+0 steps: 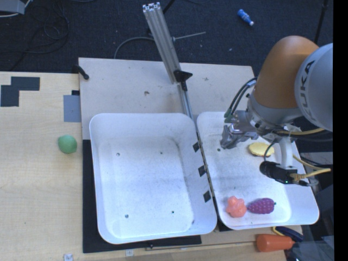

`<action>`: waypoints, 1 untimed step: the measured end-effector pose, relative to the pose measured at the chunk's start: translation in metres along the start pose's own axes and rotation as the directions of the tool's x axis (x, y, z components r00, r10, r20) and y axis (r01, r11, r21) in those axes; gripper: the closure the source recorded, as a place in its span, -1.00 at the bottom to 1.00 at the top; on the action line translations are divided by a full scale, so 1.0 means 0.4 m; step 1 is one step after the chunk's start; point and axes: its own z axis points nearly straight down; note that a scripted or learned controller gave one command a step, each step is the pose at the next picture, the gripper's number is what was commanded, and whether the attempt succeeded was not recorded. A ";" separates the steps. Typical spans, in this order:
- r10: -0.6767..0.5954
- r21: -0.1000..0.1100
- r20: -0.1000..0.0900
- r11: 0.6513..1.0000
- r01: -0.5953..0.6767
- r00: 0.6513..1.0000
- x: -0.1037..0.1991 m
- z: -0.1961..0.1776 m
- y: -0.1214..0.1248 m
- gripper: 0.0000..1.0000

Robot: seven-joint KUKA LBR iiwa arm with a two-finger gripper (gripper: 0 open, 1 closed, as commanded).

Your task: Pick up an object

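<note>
Approach step, nothing lifted. Tool [229, 138] over right bin [304, 213], beside yellow piece [260, 149]; grip state unclear. Orange toy [236, 206] and purple grapes [261, 205] near front rim. Next: descend squarely onto one.

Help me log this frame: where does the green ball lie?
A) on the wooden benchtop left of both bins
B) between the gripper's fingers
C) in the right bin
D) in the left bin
A: the green ball rests on the bare wood, outside and left of the left bin.
</note>
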 end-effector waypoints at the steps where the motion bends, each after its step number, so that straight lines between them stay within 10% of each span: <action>1: 0.001 0.001 0.001 1.000 -0.001 1.000 0.101 0.016 0.043 1.00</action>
